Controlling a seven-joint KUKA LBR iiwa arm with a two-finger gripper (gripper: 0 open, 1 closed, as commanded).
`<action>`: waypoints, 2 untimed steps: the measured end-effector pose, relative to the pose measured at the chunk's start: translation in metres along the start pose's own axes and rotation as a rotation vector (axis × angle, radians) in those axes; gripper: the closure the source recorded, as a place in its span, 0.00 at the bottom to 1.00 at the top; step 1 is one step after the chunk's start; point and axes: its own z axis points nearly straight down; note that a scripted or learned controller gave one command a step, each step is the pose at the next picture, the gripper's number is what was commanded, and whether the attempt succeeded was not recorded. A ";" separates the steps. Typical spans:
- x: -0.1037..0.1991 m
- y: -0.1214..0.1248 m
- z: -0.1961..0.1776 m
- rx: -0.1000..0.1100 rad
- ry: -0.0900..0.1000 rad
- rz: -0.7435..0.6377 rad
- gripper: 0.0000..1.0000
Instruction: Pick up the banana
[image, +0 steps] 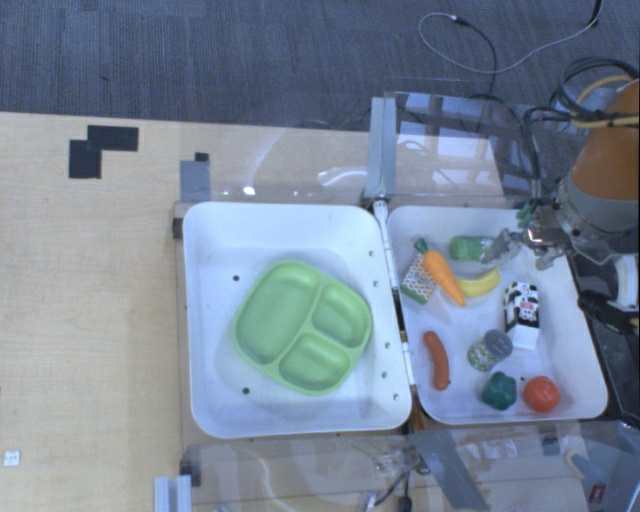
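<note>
banana (480, 283) right of carrot (443, 277)

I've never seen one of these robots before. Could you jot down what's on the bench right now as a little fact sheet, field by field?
left bin: holds a green divided plate
right bin: holds the toy foods
banana: yellow, lying in the far part of the right bin, beside the carrot
other items: sausage, tomato, dark green pepper, small can, black-and-white carton
arm: reaches in from the right
hand: over the far part of the right bin, just above the banana
task state: banana not yet lifted
</note>
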 end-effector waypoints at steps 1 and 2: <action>-0.039 0.022 0.107 -0.004 -0.001 -0.047 0.00; -0.038 0.025 0.093 -0.011 -0.001 -0.049 1.00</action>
